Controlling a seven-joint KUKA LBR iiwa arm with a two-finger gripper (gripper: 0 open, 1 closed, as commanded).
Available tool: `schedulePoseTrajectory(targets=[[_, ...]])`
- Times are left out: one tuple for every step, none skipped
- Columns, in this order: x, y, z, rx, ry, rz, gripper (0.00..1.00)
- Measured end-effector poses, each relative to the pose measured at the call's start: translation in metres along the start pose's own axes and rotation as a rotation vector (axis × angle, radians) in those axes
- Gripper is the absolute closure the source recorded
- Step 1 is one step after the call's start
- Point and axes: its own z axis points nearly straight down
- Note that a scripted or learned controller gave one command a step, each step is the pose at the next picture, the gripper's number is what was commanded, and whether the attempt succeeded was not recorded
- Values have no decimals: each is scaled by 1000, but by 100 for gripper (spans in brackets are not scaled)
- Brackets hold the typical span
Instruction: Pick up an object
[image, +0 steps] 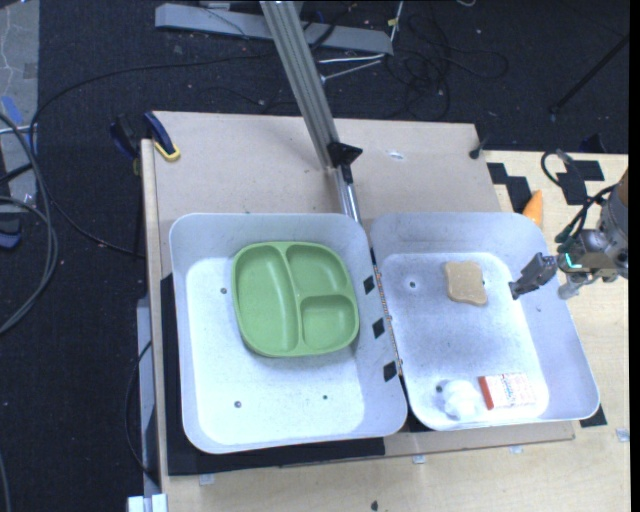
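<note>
**Gripper at the right bin's edge, nothing between its fingers**

Nearest the camera, along the front of the right bin (560, 330), lie a white crumpled lump (458, 399) and, touching or just beside it on its right, a small red and white box (510, 390). Both sit well in front of the jaws and to their left as the view shows them.

Farther back, the gripper (545, 273) hangs over the right rim of that bin, at the end of the arm that comes in from the right. One dark finger (530, 276) points leftward into the bin, and a paler part shows behind it. The jaws look parted, though how far is hard to judge at this size; nothing is seen between them.

Left of the jaws, at about the same depth and near them but apart, a tan flat piece like a slice of bread (466, 282) rests on the bin floor.

Well to the left of the jaws, the left bin (200, 400) holds a green divided plate (296, 298) with three compartments, lying flat.

Beyond both bins the bench (250, 160) stretches back, with a slanted metal pole (310, 85) rising over it
</note>
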Motion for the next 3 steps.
schedulePoseTrajectory(targets=[[0,0,-1,-1,0,0,0],[-1,0,64,4,2,1,0],[7,2,126,5,3,0,0]])
